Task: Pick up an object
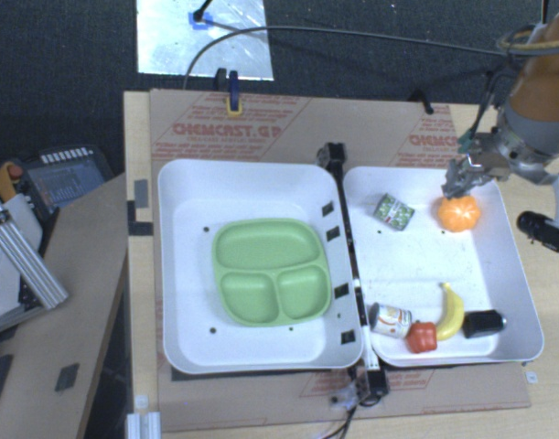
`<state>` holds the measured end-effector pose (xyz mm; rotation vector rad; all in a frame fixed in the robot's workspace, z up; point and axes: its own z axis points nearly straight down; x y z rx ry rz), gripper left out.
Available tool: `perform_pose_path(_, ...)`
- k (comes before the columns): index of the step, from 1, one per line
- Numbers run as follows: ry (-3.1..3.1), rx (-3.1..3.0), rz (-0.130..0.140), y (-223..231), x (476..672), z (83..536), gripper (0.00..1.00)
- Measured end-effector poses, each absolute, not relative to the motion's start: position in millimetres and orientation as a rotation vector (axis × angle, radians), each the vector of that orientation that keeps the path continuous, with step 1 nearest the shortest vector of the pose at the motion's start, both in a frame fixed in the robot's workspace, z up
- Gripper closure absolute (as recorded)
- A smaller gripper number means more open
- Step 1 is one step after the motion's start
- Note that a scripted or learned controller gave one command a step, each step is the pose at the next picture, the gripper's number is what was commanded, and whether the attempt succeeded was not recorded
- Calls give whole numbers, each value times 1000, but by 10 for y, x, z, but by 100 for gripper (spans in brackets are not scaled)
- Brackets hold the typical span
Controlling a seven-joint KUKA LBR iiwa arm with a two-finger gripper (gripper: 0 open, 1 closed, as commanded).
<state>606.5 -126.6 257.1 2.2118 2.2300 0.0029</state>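
The right bin [499, 273] holds an orange fruit [458, 216], a small green packet [392, 211], a yellow banana [450, 310], a red pepper-like toy [423, 337], a small white can with a red label [390, 318] and a black block [483, 323]. My gripper [460, 179] hangs at the bin's far right, just above the orange's top edge. Nothing shows between its fingers, and I cannot make out how they stand.
The left bin [183, 199] holds a green three-compartment plate [268, 271]. A black divider [343, 245] runs between the bins. A cable crosses the back of the bench. A grey device [64, 179] sits off the bench at the left.
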Motion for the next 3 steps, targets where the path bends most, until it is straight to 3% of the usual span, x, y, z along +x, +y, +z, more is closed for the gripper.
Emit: perform_pose_path(3, 2232, 2211, 4, 310, 5762, 2531, 100)
